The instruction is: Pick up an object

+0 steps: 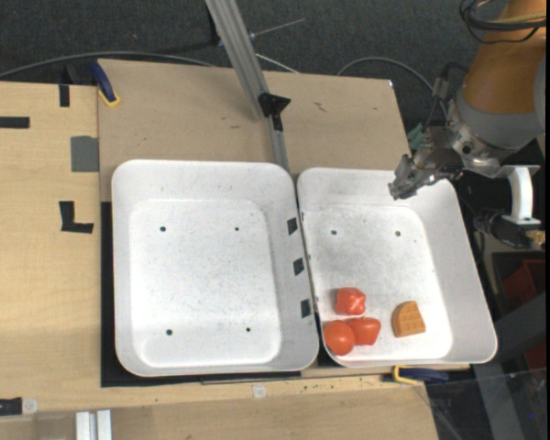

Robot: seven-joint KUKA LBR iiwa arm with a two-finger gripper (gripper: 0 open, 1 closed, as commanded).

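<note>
The right bin holds three small objects near its front. A red piece lies left of centre, and a red-orange pair of lumps rests against the front left corner. An orange-brown waffle-like block lies to their right. My gripper hangs over the bin's back right corner, well apart from all of them, with nothing seen in it. The fingers look dark and small.
The left bin sits beside the right one, joined by black clips. A slanted metal rod crosses the bench behind the bins. Cables and a white handle lie at the right edge.
</note>
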